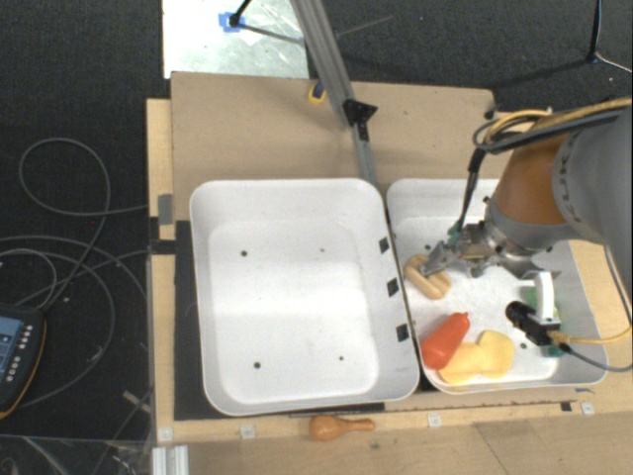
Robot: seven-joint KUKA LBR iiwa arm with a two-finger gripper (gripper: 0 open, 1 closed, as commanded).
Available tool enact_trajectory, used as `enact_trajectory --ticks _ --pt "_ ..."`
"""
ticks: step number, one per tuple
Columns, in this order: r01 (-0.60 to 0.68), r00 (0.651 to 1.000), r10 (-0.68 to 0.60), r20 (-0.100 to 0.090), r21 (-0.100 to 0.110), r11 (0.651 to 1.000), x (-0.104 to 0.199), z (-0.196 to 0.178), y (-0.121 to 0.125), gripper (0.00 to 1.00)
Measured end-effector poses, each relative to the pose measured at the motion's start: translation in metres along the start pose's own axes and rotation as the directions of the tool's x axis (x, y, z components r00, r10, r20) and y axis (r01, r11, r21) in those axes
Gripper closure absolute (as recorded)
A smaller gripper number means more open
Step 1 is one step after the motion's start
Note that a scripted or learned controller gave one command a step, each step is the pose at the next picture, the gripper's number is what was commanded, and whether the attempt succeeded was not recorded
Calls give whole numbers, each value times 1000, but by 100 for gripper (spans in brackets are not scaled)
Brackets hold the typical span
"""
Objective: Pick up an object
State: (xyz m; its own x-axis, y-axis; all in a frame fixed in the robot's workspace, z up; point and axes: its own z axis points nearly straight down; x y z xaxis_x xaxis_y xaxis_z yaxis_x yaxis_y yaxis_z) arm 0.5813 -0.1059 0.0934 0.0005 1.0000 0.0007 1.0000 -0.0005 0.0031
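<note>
— Fingers of the grey two-finger gripper (433, 262)?
— Spread, poised just over the tan peanut-shaped toy (427, 282) in the right shallow white bin (415, 201).
— Neighbours?
— A red plastic pepper (446, 336) touching a yellow soft lump (484, 357), nearer the front.

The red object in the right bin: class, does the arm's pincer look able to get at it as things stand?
Probably yes. The red object lies uncovered in the right bin, leaning against a yellow object; the pincer sits just above it over a tan object.

A tan peanut-shaped object (427, 282) lies flat in the right bin, right of centre frame. A red piece (446, 336) and a yellow piece (482, 357) touch, lower right.
</note>
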Motion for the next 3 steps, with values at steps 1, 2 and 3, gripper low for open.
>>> enact_trajectory --ticks 1,2,3 --pt "0 1000 0 0 -5 1000 0 -12 1 100" --pt "7 1000 -7 2 -4 1000 7 -71 9 100" --pt "7 1000 -7 2 -5 1000 7 -126 11 100"
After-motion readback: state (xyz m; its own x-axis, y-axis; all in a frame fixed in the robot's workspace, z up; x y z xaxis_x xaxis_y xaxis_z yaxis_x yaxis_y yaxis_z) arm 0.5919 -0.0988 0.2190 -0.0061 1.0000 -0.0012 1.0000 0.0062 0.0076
